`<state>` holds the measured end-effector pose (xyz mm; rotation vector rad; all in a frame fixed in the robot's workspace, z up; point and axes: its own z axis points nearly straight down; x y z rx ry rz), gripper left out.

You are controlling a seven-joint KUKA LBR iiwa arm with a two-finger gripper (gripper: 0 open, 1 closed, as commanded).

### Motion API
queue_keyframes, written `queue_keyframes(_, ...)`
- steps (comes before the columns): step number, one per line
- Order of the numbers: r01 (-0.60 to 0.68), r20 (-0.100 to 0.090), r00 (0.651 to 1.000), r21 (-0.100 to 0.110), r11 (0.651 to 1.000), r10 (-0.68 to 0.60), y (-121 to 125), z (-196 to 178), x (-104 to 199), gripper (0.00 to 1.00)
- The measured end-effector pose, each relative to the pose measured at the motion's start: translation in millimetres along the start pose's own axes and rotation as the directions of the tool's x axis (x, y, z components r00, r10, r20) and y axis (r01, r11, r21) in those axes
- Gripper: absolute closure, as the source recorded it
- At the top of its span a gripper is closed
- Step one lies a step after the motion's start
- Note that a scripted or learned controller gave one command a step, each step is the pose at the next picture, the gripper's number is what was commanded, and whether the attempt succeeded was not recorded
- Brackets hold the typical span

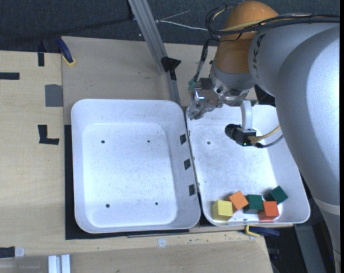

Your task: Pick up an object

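Hanging over the right bin's twelve o'clock rim, the tool is too blurred to judge its grip. Small cubes cluster at the bin's six o'clock edge: yellow, orange, green, red, dark green.

Tool at the right bin's far-left corner (blocks clustered along its near edge).
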<state>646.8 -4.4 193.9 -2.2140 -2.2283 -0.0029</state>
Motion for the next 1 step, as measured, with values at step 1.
queue_keyframes(1, 0.003, -0.002, 1.0, 0.002, 1.0, -0.003, -15.1, -13.8, 76.3, 1.0)
